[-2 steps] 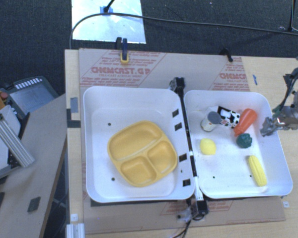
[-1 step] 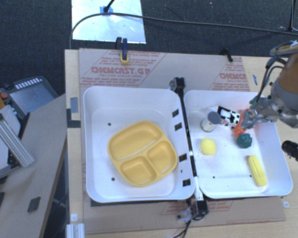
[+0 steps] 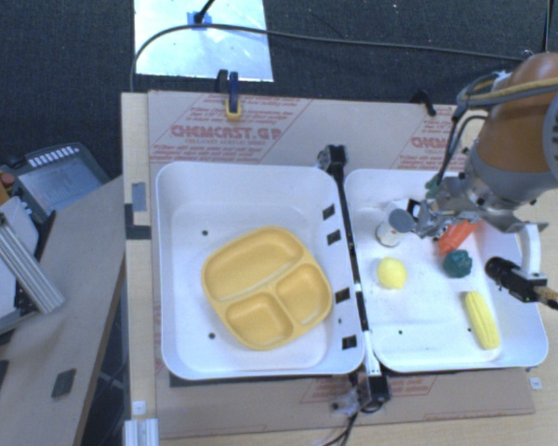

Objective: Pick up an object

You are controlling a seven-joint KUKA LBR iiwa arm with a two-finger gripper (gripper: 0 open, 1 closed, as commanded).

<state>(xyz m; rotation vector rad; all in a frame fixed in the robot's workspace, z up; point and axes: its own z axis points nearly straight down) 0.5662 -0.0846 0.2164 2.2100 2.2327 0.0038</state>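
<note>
Right bin (image 3: 516, 347), near to far: corn cob (image 3: 482, 320); lemon (image 3: 391, 273); green item (image 3: 458, 264), nature unclear; orange carrot-like piece (image 3: 455, 236), partly under wrist. Gripper (image 3: 407, 222) low over far area, beside small pale object (image 3: 388, 235). Jaw state: cannot tell. Advice: centre over one isolated item, lemon likeliest. Left bin (image 3: 181, 198): yellow divided tray (image 3: 265, 287).

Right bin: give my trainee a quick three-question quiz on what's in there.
1. True or false: the yellow divided tray lies in the right bin.
2. Which item lies nearest the right bin's front edge? A) lemon B) corn cob C) carrot
3. What colour is the lumpy item beside the carrot?

Key: 1 false, it lies in the left bin. 2 B. 3 dark green.
</note>
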